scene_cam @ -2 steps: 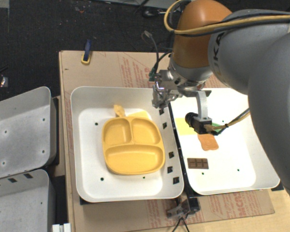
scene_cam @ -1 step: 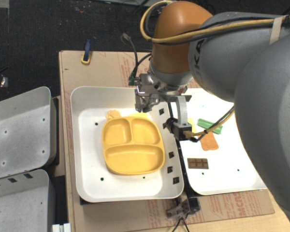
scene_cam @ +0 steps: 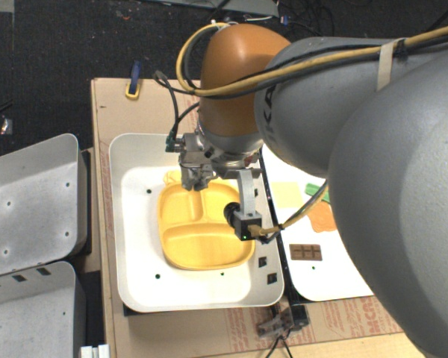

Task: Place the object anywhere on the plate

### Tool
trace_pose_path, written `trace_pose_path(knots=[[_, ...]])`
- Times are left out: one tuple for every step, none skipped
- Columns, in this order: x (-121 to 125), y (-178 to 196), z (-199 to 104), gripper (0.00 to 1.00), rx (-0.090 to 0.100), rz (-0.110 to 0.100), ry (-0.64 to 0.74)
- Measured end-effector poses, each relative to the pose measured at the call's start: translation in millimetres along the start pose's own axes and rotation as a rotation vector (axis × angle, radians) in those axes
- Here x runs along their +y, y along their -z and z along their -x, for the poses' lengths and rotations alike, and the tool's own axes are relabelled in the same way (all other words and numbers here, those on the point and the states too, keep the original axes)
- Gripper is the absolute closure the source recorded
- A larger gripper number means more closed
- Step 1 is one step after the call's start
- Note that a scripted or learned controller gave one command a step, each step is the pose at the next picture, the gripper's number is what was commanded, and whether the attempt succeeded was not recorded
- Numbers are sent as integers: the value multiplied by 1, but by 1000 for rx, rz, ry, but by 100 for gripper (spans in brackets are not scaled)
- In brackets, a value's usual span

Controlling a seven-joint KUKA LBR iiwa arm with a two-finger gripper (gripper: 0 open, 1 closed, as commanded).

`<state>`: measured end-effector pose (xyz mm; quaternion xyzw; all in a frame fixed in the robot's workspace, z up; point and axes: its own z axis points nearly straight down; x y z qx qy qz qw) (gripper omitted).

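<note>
A yellow divided plate point(scene_cam: 198, 233) lies in the left white bin point(scene_cam: 138, 222). My gripper point(scene_cam: 196, 179) hangs over the plate's far edge, below the orange wrist band. A small pale yellow thing point(scene_cam: 170, 176) peeks out just left of the gripper, by the plate's far rim. The arm hides whatever lies under the gripper.
The right bin point(scene_cam: 321, 274) holds a light yellow flat piece point(scene_cam: 284, 194), a green piece point(scene_cam: 314, 189), an orange piece point(scene_cam: 322, 216) and a brown chocolate-bar shape point(scene_cam: 306, 252). The big grey arm covers most of that bin. A blue-and-yellow tool point(scene_cam: 134, 80) lies on the bench's far left.
</note>
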<state>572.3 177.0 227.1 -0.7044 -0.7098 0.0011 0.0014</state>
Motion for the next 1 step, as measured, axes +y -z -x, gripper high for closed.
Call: trace_pose_path(knots=[[1, 1, 3, 0, -1, 2, -6]])
